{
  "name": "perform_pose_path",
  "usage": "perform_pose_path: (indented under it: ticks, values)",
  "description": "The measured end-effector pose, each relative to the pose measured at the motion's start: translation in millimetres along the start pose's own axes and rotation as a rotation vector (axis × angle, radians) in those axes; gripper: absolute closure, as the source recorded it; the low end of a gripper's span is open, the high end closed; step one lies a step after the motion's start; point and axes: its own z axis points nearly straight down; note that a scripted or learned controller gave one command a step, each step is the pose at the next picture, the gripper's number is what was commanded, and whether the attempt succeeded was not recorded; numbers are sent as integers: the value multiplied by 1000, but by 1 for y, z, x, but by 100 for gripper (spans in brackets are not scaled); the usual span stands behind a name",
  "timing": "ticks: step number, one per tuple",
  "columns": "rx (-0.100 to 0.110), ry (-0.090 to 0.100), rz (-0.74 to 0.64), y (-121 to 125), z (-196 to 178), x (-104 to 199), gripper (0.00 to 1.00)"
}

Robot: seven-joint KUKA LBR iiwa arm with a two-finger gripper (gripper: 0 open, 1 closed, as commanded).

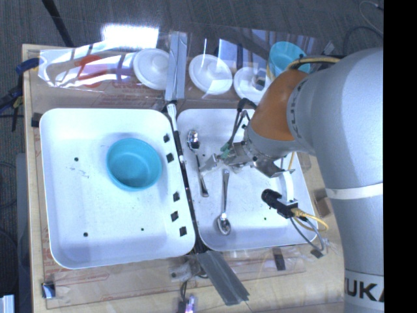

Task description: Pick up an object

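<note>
The right bin (pixel 260 230) holds two metal spoons. One spoon (pixel 198 165) lies along the bin's left side with its bowl toward the back. The other spoon (pixel 224 204) lies in the middle with its bowl toward the front. My gripper (pixel 220 160) is low in the right bin, between the two spoons and at the upper end of the middle spoon's handle. Whether it touches either spoon is unclear. A blue bowl (pixel 134 164) sits upright in the left bin (pixel 71 227).
Behind the bins stand white lids (pixel 151 67) and cups (pixel 210 74), a blue cup (pixel 285 56) and a crumpled plastic bag (pixel 85 67). A black part with yellow cable (pixel 281 204) hangs from the arm over the right bin's right side. The arm's grey body covers the right edge.
</note>
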Motion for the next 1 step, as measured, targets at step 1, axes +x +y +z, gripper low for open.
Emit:
perform_pose_path:
  ticks: [1]
  values:
    - [1, 1, -136, -49, 1, 25, 0]
